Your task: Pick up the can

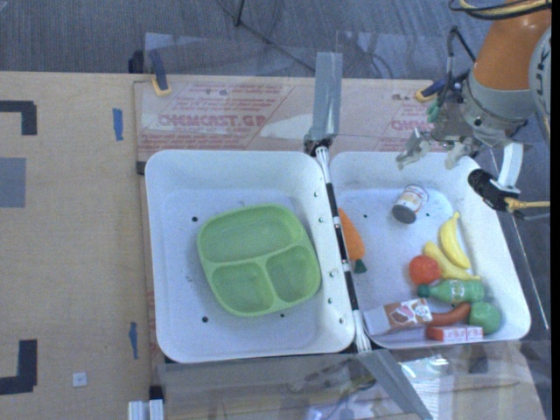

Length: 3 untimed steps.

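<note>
A small silver can [409, 204] lies tilted on the floor of the right bin [378, 191], in its rear half. My gripper [435, 150] hangs above the bin's back rim, up and to the right of the can and apart from it. Its two fingers are spread and open, with nothing between them.
In the right bin lie a carrot [352, 238] by the left wall, a banana [452, 241], a tomato [425, 269], a green bottle [455, 291], a small box [404, 313] and other toy food at the front right. The left bin [175, 182] holds a green divided plate [258, 259].
</note>
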{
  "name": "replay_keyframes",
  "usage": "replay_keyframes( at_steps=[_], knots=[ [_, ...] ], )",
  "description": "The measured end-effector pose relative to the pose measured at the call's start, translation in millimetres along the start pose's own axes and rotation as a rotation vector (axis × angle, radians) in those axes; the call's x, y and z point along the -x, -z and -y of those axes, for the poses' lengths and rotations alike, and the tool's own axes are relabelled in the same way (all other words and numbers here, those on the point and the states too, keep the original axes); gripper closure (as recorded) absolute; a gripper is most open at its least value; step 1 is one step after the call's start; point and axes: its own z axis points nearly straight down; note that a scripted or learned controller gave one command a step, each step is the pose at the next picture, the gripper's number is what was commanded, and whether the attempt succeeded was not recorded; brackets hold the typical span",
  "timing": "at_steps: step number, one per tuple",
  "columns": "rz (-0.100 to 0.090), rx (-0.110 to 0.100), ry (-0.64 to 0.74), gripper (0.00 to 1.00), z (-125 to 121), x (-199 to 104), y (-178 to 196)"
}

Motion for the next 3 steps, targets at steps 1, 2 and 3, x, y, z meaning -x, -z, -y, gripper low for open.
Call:
replay_keyframes(
  at_steps=[1,2,3],
  knots=[
    [0.0,0.0,0.076,0.0,39.2,-38.2,32.0],
    [0.003,0.006,0.319,0.0,43.5,-41.4,105.3],
    [0.001,0.001,0.297,0.0,61.2,-26.4,-20.0]
  ],
)
